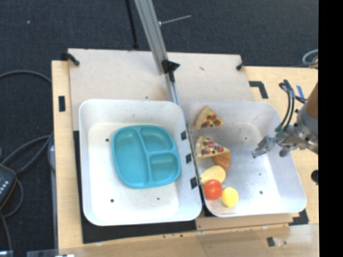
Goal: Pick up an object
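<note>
The arm's wrist [308, 123] is grey, with an orange section above it. Dark and green cables [289, 103] loop alongside. The gripper [272, 145] is grey metal with slender fingers.

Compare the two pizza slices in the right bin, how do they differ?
The upper slice lies alone near the bin's back edge; the lower slice sits mid-bin, close against a brown piece on its right. The upper slice's broad end points right and up; the lower slice's broad end lies to the right and down. Both are toy wedges with yellow topping and red spots, along the right bin's left side.
</note>
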